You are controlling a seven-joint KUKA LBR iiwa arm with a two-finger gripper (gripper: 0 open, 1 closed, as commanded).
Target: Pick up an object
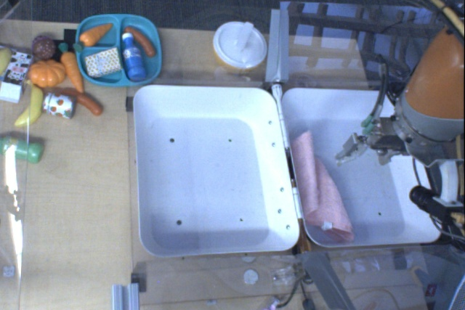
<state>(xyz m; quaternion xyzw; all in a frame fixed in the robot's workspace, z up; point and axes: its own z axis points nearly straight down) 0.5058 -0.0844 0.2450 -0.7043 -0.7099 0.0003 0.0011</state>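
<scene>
Above the right bin [407, 229], the end effector [351, 149] hangs over bare white floor, its slim metallic fingers pointing toward the bins' shared divider. They stand a narrow way apart, with nothing between them and nothing touched. Behind it rises the grey arm [429, 123] with its rounded orange band.

Just to the left of the end effector and slightly nearer the camera lies the pink rolled cloth [320, 189], a soft, speckled tube stretched along the right bin's left wall, its open end toward the front corner. It sits apart from the fingers.

Further left, beyond the divider, lies the left bin [156, 229], a shallow, smooth white tray with rounded corners and a few small dark holes in its floor.

Well to the left and farther back, on the pale wooden surface [73, 229], sits a teal divided plate [149, 33] holding toy food and a small blue bottle [133, 54]. Beside it lie glossy plastic toys: an orange pumpkin [46, 73], carrots, a yellow banana [30, 107] and a small can [59, 105]. A round white lid [240, 44] rests behind the left bin.
</scene>
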